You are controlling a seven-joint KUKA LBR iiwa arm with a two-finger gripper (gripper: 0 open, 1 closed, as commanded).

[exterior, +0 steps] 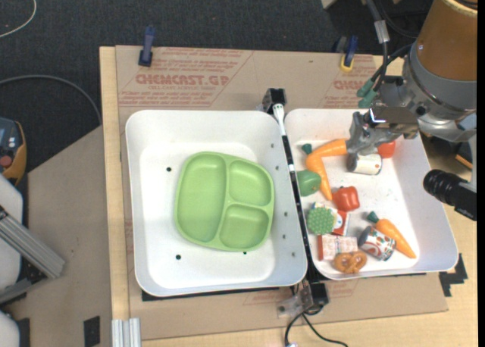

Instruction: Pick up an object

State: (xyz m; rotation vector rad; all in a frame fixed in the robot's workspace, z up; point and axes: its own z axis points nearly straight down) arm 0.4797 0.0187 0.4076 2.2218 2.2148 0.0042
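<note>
Dark carpet surrounds a cardboard-topped bench (189,73) that carries two white bins side by side. At nine o'clock from the middle sits the left bin (144,209), and a green three-part plate (223,201) lies in it, a little toward five o'clock of its centre. At three o'clock sits the right bin (432,209), crowded with toy food. The arm (455,42) comes in from two o'clock, and its gripper (362,152) hangs low over the twelve o'clock part of the right bin. How wide the tool stands cannot be told from this slant. Just beside its tip lie a white cylinder (370,164) and, at nine o'clock of it, a carrot (327,148); whether either is touched is unclear. A red piece (387,149) shows at three o'clock of the tip. Toward six o'clock from there come a green cup (307,182), a red pepper (346,198), a green bumpy ball (320,220), a red-and-white packet (337,245), a pretzel (349,263), a small can (377,245) and a second carrot (395,236) near the five o'clock corner. Two clamps, blue (146,46) and yellow (348,54), grip the bench's twelve o'clock edge.
</note>
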